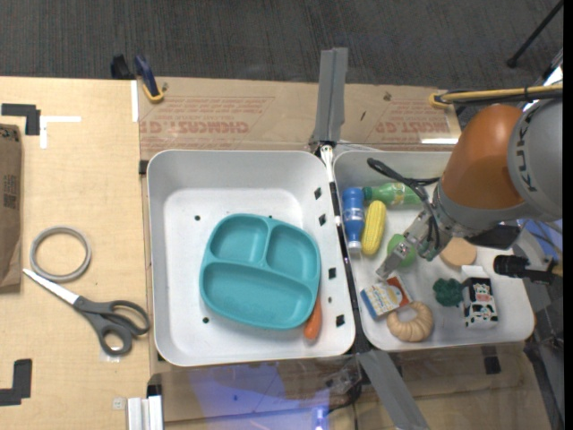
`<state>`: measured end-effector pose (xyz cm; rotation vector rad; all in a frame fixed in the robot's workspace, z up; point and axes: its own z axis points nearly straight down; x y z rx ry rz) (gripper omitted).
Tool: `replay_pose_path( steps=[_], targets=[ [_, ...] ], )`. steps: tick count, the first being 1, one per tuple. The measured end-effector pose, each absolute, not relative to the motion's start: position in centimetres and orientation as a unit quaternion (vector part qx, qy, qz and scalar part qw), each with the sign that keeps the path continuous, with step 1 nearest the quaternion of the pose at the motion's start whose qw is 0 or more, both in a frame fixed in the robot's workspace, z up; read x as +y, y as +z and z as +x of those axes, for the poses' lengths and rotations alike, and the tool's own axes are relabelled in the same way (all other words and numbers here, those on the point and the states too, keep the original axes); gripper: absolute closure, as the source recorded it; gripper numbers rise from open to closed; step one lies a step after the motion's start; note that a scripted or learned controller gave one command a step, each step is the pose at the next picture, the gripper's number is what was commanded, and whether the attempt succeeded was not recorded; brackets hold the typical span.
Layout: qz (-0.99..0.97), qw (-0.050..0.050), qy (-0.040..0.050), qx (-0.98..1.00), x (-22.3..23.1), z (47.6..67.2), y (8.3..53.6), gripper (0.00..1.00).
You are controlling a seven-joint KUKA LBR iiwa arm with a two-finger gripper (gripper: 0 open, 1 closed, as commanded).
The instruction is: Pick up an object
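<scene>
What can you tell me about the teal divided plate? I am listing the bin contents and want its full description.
The teal divided plate looks like smooth moulded plastic, roughly a rounded square, with raised ridges splitting it into three compartments: two smaller ones toward the back and one wide one in front. It lies flat, right side up, slightly rotated, on the floor of the left white bin. Nothing sits in its compartments. A small orange carrot-like toy rests against its front right corner.

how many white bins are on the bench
2. The left bin holds a teal divided plate and a carrot. The right bin holds the small toys, with the tool over it.
</scene>
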<state>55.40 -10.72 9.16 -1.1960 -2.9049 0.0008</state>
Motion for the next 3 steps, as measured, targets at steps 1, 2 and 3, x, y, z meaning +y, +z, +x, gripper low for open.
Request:
replay_pose_path(
  steps=[1,2,3],
  targets=[
    [-0.437,-0.001,0.0001,-0.899,-9.8,56.7,9.2,0.0],
    [-0.482,0.001,0.0008,-0.876,-9.9,51.3,9.1,0.0],
    [-0.481,0.0,0.0009,-0.877,-10.0,51.4,10.0,1.0]
  ],
)
